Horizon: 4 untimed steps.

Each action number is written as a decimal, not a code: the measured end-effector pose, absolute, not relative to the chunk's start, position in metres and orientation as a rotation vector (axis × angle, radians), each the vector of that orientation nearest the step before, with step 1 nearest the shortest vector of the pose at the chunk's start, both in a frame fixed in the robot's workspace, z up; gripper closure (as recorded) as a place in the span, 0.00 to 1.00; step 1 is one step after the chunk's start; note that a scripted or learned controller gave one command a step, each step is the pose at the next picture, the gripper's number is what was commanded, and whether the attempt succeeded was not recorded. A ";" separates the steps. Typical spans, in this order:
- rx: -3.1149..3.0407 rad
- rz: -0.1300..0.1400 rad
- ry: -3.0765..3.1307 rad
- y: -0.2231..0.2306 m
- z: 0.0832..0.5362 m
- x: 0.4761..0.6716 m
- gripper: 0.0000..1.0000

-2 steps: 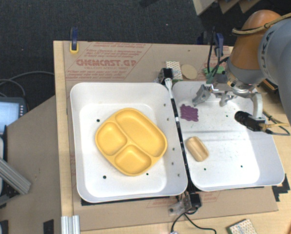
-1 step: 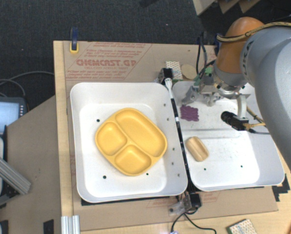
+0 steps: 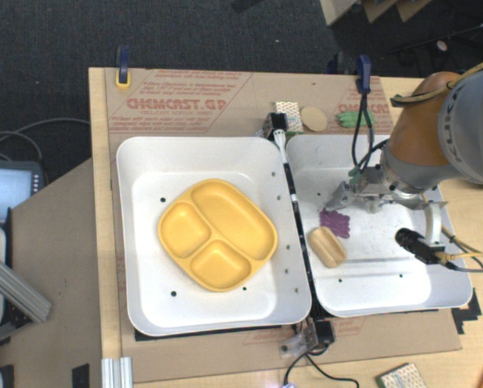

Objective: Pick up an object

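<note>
Target, judging from where the arm reaches, is the purple cluster (image 3: 335, 222), a small lumpy thing lying in the left part of the right bin (image 3: 387, 293), not far from the wall it shares with the left bin (image 3: 132, 217). The gripper (image 3: 344, 203) hangs just above and to the right of it, close over its upper edge. Whether it is open or closed cannot be told from this slanted view, and nothing shows held in it. It may already touch the cluster, but the overlap of metal and purple is too blurred to be sure.

Just below the cluster lies a tan block (image 3: 328, 246), touching it or very nearly so. That is the main risk: a descent that lands a little low could catch the block as well, or shove it against the cluster and roll both aside. A second risk is the offset. The gripper sits toward the cluster's upper right rather than over its middle, so closing there could pinch one lobe and let it slip out on the lift, or close on air.

The yellow divided plate (image 3: 217, 234) in the left bin is well apart and no hazard. On the desk (image 3: 184, 95) beyond the bins, a round beige disc (image 3: 313, 119) lies out of the way.
</note>
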<state>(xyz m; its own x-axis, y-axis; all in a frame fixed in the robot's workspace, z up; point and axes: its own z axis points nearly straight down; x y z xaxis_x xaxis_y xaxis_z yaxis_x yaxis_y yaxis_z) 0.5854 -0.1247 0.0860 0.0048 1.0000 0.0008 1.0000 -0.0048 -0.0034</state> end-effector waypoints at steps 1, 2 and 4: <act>-2.222 -0.005 -2.228 -0.091 0.085 0.638 0.00; -2.219 -0.016 -2.238 0.011 0.193 0.670 0.00; -2.212 -0.010 -2.233 0.061 0.185 0.643 0.00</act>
<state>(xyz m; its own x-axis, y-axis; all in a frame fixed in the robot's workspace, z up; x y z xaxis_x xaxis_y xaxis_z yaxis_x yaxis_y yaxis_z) 0.6427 0.0610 0.1849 -0.0095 1.0000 0.0031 0.9999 0.0094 0.0058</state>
